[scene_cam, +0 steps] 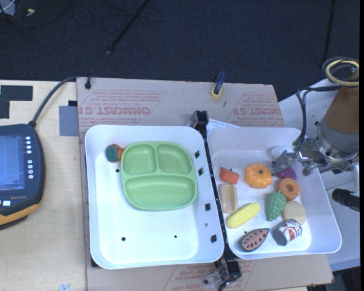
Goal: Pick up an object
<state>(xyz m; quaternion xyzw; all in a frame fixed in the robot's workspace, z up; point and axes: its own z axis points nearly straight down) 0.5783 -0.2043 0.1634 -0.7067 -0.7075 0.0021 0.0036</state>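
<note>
The gripper (286,160) hangs over the right bin (327,223), partly covering a purple toy (286,173); whether it is clenched, I cannot tell.

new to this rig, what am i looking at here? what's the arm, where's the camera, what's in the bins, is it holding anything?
One fixed camera looks down at a slant on a bench with two shallow white bins. The grey arm with an orange band comes in from the right; its pincer sits low over the right bin's upper part, close to a purple toy. I can't tell whether it grips anything.

The right bin holds toy food: a pumpkin, a corn cob, a donut, a green vegetable, a watermelon slice and a few more.

The left bin holds a green divided plate and a small ball beside it. Left of the bins lies a handheld control pendant.
</note>
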